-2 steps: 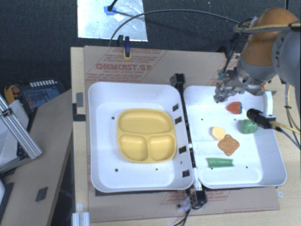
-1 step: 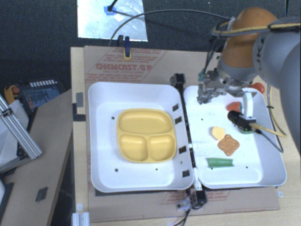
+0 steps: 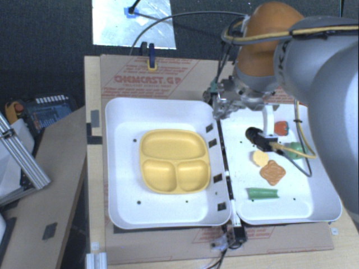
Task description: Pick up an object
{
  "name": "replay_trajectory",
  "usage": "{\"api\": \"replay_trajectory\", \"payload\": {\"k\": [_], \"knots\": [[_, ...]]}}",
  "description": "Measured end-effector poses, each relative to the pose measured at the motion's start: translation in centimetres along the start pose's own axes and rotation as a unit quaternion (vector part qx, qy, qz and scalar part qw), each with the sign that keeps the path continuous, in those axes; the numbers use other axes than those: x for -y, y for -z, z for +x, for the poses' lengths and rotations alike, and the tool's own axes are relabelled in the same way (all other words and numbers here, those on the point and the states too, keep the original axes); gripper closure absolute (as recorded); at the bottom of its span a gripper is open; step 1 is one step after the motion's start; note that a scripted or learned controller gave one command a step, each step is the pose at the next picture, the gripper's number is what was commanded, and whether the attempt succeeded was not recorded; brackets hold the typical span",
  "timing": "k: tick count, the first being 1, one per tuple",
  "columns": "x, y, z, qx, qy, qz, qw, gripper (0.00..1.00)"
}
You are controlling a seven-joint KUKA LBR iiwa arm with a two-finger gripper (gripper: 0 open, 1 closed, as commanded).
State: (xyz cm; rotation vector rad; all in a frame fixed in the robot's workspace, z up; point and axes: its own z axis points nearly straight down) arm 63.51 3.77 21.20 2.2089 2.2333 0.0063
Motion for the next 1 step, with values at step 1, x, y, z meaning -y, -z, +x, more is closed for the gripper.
{"api": "replay_trajectory", "payload": {"k": [1], "knots": [[-0.03,1.5,5.41,0.0,0.0,0.0,1.0,1.0]]}}
